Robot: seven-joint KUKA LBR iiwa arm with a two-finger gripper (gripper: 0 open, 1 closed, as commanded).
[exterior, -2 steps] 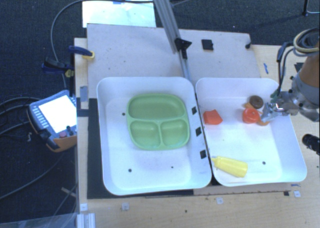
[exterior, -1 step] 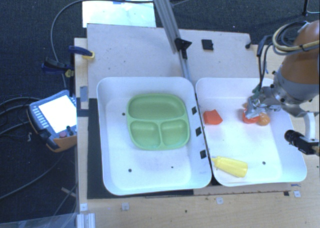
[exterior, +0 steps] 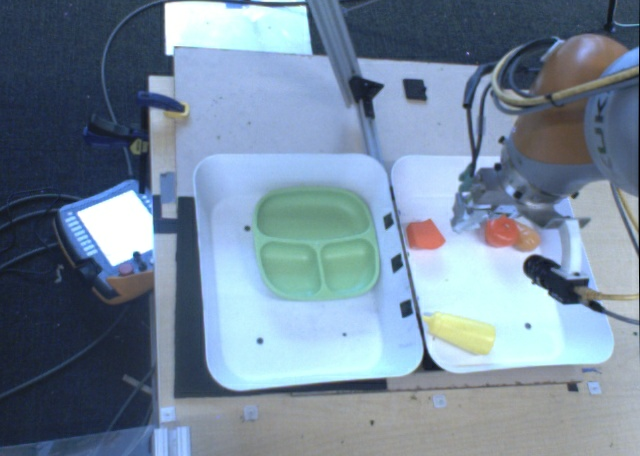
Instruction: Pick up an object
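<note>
Where the right bin (exterior: 560, 349) meets its near edge, a yellow object (exterior: 462, 332) lies on the floor, close to the near left corner and tilted across it. Further in, a black fitting (exterior: 548, 278) with a cable hangs over the right half of this bin. An orange-red block (exterior: 425, 235) rests by the left wall, about midway along it. Beside it to the right, an orange rounded object (exterior: 502, 232) lies near the far right part of the bin, with a paler piece (exterior: 526, 239) touching its right side. The tool (exterior: 480, 206) sits just left of and above that object; whether it is open or closed, or has hold of anything, cannot be told. The arm (exterior: 570, 109) rises behind it, grey with an orange band.

The left bin (exterior: 225, 344) carries a green divided plate (exterior: 316, 244), set toward the far right part, flat and upright.

Beyond both bins, the tabletop (exterior: 270, 94) bears a small black square (exterior: 415, 90) and a slanting metal pole (exterior: 335, 29).
</note>
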